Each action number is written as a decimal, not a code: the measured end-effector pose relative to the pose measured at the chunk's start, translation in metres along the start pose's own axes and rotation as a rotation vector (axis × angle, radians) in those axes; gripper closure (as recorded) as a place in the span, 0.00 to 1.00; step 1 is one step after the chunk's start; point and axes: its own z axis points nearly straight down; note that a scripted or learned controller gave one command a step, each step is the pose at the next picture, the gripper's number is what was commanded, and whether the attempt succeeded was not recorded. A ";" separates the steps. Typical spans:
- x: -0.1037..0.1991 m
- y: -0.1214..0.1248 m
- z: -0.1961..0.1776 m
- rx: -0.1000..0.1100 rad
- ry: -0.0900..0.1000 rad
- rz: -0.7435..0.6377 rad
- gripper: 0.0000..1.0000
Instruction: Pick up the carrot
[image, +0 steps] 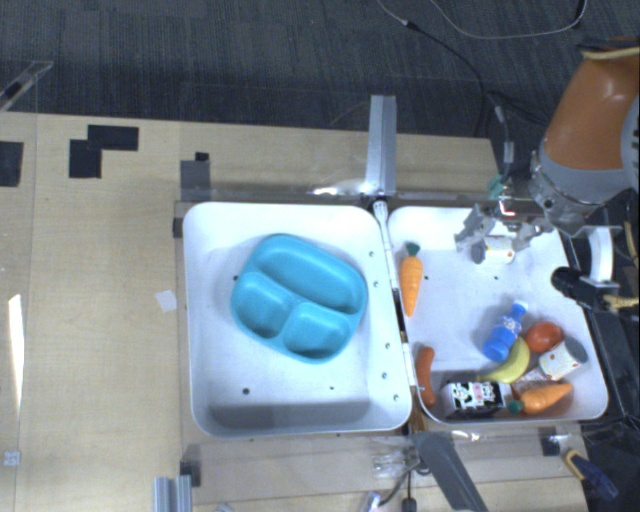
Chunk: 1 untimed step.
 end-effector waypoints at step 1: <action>0.041 -0.014 0.065 -0.001 0.000 -0.322 0.00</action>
